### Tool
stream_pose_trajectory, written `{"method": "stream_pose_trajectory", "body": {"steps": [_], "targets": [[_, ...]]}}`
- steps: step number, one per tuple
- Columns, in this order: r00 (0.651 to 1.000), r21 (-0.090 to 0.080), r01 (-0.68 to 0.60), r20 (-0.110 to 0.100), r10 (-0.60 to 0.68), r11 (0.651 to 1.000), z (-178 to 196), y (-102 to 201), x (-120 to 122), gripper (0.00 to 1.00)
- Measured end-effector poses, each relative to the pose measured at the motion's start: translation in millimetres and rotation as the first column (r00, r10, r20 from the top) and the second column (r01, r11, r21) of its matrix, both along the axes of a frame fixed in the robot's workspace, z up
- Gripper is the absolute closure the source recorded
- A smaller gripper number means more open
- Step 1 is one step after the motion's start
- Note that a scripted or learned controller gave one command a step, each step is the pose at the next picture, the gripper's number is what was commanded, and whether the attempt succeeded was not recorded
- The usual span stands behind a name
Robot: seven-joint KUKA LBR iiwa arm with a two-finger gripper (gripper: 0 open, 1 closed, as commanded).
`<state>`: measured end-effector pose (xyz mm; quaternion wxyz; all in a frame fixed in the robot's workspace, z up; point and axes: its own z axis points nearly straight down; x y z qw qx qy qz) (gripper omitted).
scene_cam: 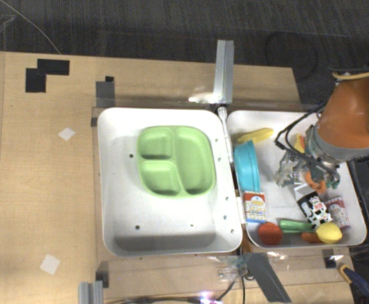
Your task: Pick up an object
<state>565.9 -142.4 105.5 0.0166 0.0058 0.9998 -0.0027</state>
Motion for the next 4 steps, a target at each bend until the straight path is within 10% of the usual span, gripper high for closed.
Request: {"method": "stream_pose_trajectory", "body": {"steps": [1, 2, 3, 4], "targets": [[0.995, 0.0, -0.099, -0.017, 0.099, 0.995, 69, -50, 60, 1.0], [0.995, 0.003, -0.1, -0.022, 0.1, 0.995, 66, -49, 59, 0.0], [0.986, 0.0, -0.165, -0.019, 0.165, 0.986, -15, -54, 47, 0.0], [0.986, -0.003, -0.167, -0.008, 0.167, 0.986, -1, -53, 51, 1.0]]}}
